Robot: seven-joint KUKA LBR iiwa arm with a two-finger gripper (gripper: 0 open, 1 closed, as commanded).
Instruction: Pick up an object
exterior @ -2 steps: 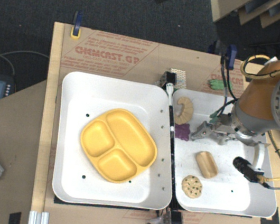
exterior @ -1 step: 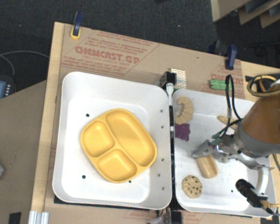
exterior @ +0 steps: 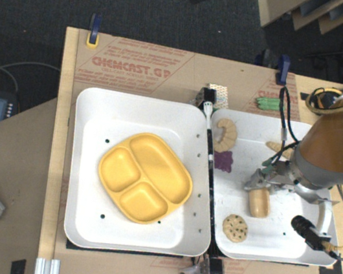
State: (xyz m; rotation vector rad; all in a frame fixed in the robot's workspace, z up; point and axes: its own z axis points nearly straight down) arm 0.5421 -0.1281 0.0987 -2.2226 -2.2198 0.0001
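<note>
Bins, two of them and both white, sit side by side on a brown bench (exterior: 138, 65) with red letters on it. The left bin (exterior: 83, 150) holds a yellow plate (exterior: 145, 177). The plate has three parts in it and lies flat near the middle of that bin.

The right bin (exterior: 283, 250) holds a few small things. A tan roll (exterior: 258, 203) lies near the middle of it, with one end pointing up toward the far side. A round cookie (exterior: 235, 227) with dark dots lies near the roll, a little closer to the front and to the left. A purple piece (exterior: 223, 161) lies by the left wall of this bin. A curved bread piece (exterior: 226, 135) lies just behind the purple piece, near the far left corner. A small tan bit (exterior: 275, 146) lies near the far wall.

The arm (exterior: 327, 147) comes in from the right, with its orange band over the right bin. The gripper (exterior: 264, 183) is low over the right bin, right at the top end of the tan roll. From this view one cannot tell if the gripper is open or closed, or if it has the roll. The roll looks like it is resting on the bin floor.

A little green thing (exterior: 268, 104) lies on the bench behind the right bin.
</note>
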